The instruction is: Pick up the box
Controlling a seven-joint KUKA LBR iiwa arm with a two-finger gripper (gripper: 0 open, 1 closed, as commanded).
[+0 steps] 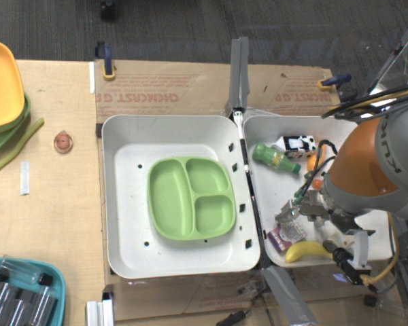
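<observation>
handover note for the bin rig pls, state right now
End effector: low in the right bin, fingers not readable.
Right bin holds a green bottle, a black-and-white item, a banana and a purplish packet; I can't tell which is the box.
Left bin holds a green divided tray.
Done: arm is down over the clutter.
Left: confirm the grasp, lift.

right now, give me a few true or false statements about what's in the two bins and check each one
1. A green divided tray lies in the left bin. True.
2. The banana lies in the left bin. False: it is in the right bin, near its front edge.
3. A green bottle lies on its side in the right bin. True.
4. The arm reaches over the left bin. False: it is over the right bin.
5. The tray has three compartments. True.
</observation>
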